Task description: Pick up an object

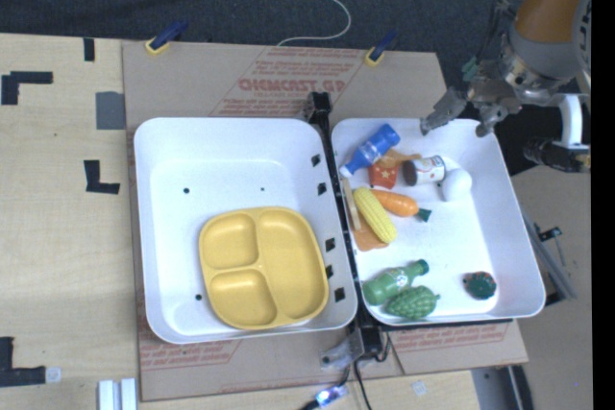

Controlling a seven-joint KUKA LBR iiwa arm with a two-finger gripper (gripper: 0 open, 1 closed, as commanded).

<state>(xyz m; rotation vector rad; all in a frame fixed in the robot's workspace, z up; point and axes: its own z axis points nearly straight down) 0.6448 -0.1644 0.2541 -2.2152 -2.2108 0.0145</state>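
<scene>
I see the gripper (463, 115) poised over the far right corner of the right bin (509, 206), its 2 fingers spread wide with nothing between them. One fingertip (430, 123) hangs over the bin's far rim, the other sits off toward the right rim.

Just below and left of the gripper lies a blue bottle (373, 147), tilted, with a white label. Past it, further down, I see a red block (383, 174), a small white bottle (429, 170) with a dark cap, a carrot (396, 203) and a yellow corn cob (374, 214) touching each other. Well below the gripper, near the bin's front edge, lie a green bottle (395, 280), a bumpy green piece (414, 303) and a dark green ball (479, 283).

Far left of the gripper, the left bin (173, 158) holds a yellow tray (261, 265) with 3 compartments.
</scene>
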